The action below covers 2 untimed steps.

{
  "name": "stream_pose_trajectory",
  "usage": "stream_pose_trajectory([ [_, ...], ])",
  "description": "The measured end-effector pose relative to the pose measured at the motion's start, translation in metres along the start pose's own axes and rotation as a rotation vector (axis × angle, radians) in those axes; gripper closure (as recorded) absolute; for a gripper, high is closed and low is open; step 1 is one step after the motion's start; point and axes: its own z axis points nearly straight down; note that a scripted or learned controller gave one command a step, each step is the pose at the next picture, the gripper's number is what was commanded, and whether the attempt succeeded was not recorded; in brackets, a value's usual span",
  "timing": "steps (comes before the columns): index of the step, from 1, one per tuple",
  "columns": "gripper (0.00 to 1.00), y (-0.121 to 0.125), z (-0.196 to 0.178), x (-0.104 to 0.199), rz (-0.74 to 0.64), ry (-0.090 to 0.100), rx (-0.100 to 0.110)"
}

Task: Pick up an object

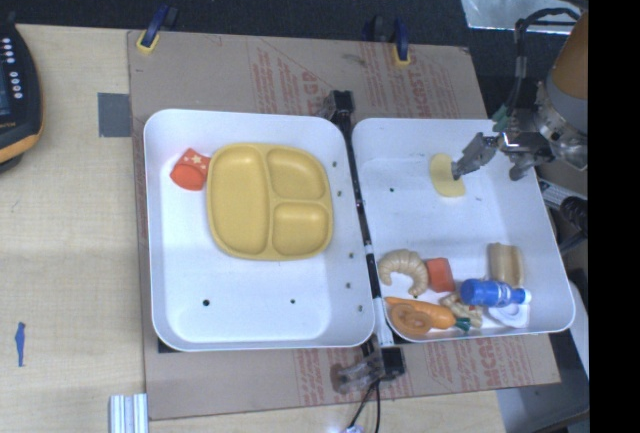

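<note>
Yellow piece [447,174] beside claw [492,159] – spread | croissant [404,266], bottle [492,294] – well apart

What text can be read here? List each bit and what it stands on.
None can be read with confidence.
Brown board under the bins: faint red print in slanted lines, too blurred to read.
Black device at the left edge: small button marks, too small to read.
Blue bottle: no readable label.

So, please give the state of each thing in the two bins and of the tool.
Tool: open, above right bin, holding nothing.
Pale yellow piece: lying free beside one finger.
Yellow divided plate: flat, in left bin.
Blue bottle: on its side.
Croissant: resting in right bin.
</note>
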Motion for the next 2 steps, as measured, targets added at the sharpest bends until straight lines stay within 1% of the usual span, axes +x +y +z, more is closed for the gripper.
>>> stream_pose_trajectory([
  [1,0.00,-0.084,0.114,0.055,0.000,0.006,0.016],
  [2,0.00,-0.100,0.153,0.031,0.003,0.002,0.006],
])
